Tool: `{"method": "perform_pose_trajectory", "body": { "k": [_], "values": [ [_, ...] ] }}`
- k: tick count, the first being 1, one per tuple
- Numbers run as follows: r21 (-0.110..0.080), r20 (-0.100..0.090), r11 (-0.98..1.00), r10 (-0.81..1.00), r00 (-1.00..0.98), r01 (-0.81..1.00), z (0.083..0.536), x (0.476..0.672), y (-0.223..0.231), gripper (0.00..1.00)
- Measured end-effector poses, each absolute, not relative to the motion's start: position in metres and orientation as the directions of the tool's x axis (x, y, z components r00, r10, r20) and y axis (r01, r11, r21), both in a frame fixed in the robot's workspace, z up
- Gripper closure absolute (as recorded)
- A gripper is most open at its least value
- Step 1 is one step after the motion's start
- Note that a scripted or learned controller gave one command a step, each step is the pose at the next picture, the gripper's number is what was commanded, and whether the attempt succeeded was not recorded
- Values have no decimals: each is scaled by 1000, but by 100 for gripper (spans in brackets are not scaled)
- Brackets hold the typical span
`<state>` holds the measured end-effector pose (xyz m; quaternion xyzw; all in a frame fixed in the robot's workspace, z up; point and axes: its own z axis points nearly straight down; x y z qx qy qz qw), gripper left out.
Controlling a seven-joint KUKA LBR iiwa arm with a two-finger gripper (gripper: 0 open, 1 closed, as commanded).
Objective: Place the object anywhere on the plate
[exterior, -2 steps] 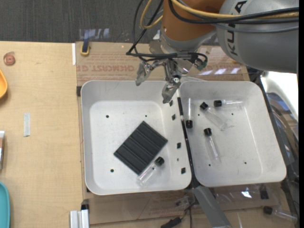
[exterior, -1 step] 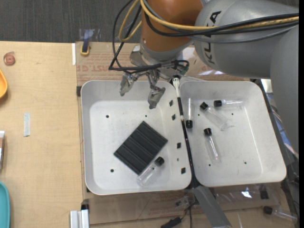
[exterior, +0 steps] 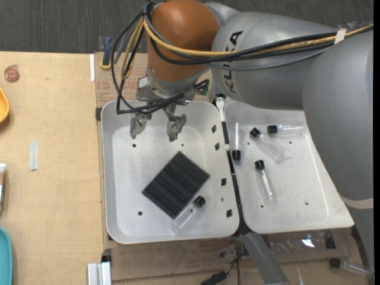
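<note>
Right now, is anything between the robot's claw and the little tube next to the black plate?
Partly. The gripper hangs open above the back of the left bin. The clear tube lies at the front, touching the black plate, which sits between the two. From above, nothing visible covers the tube.

Dark grey carpet floor (exterior: 53,10) runs across top of frame. Light wood desk (exterior: 53,159) fills left side, w/ an orange item (exterior: 3,108) at far left edge & a teal one (exterior: 5,257) at lower left corner. Cardboard sheet (exterior: 172,260) along bottom centre; lighting even.
</note>
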<state>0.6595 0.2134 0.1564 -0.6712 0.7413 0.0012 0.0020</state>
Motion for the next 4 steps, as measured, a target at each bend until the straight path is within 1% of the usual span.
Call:
{"method": "perform_pose_trajectory", "body": {
  "k": [1,2,3,4],
  "values": [
    [-1,-3,690,-724,-690,-724,92,660,208,0],
    [0,-6,1000,-6,-1000,-6,93,660,221,0],
    [-2,3,861,509,-861,509,92,657,231,0],
    [0,-6,944,-331,-944,-331,210,638,228,0]
  ]
}}
